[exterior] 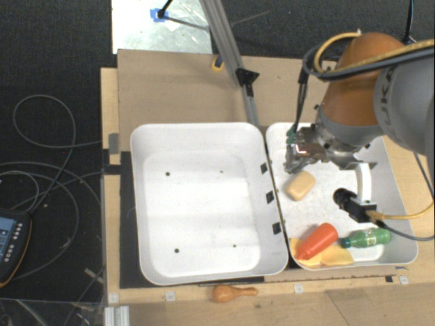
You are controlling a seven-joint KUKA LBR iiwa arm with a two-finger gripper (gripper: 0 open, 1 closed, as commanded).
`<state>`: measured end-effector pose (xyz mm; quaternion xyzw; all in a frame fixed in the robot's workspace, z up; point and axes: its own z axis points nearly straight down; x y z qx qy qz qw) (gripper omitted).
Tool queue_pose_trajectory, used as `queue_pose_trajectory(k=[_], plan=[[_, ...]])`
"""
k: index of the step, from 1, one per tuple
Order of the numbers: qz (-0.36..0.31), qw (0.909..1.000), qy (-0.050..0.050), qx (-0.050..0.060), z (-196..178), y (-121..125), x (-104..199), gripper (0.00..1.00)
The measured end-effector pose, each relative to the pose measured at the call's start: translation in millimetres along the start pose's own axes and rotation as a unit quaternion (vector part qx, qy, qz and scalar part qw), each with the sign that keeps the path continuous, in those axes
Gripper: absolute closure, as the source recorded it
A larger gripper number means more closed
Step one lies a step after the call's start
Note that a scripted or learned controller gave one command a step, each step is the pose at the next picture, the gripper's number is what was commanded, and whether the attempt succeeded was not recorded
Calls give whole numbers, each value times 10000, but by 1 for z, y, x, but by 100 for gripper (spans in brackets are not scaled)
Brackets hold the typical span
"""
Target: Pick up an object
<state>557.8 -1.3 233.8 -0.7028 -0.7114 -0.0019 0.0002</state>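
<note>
You have the gripper (pixel 299 156) at right-centre, just above the beige block (pixel 300 185); I cannot tell the jaws' state. Lower straight, centre them over it.

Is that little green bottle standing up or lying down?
Lying down. The green bottle rests on its side in the right bin, its length running across the floor beside the orange carrot-shaped toy.
</note>
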Motion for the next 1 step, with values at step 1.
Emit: queue_pose_trajectory(k=[1], plan=[[4, 10000, -3, 4, 9, 11, 53, 100]])
